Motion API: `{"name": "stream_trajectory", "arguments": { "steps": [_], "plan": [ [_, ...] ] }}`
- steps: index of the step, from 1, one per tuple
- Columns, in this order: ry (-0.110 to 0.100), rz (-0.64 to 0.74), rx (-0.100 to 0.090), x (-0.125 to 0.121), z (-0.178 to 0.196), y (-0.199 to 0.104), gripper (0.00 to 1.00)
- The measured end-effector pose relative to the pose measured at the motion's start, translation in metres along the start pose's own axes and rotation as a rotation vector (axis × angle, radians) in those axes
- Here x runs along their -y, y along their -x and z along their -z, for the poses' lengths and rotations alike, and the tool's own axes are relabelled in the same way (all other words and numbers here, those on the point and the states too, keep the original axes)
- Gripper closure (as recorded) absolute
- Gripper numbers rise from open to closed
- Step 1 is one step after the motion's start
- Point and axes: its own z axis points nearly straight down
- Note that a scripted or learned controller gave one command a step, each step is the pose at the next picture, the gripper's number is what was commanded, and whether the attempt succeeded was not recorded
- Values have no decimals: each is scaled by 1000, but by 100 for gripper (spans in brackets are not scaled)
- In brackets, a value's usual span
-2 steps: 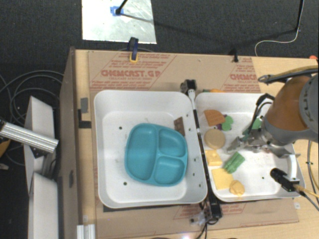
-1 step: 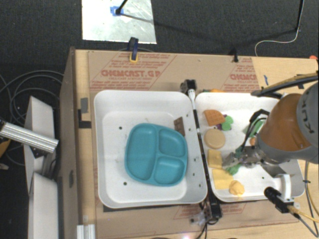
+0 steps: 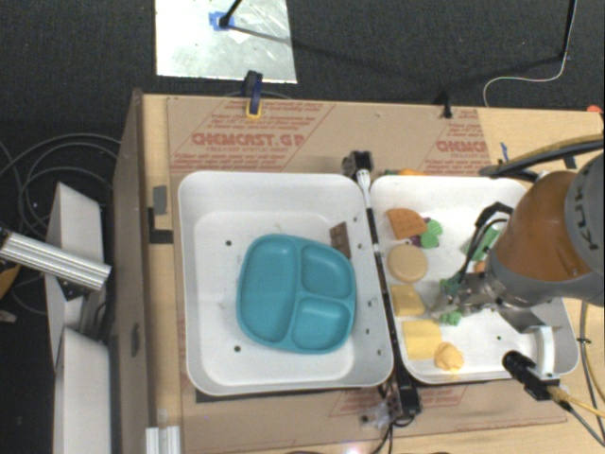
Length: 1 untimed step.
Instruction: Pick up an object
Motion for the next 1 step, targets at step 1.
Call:
{"name": "stream_trajectory", "arguments": {
  "steps": [1],
  "plan": [
    [6, 17, -8, -48, 94, -88, 100]
  ]
}}
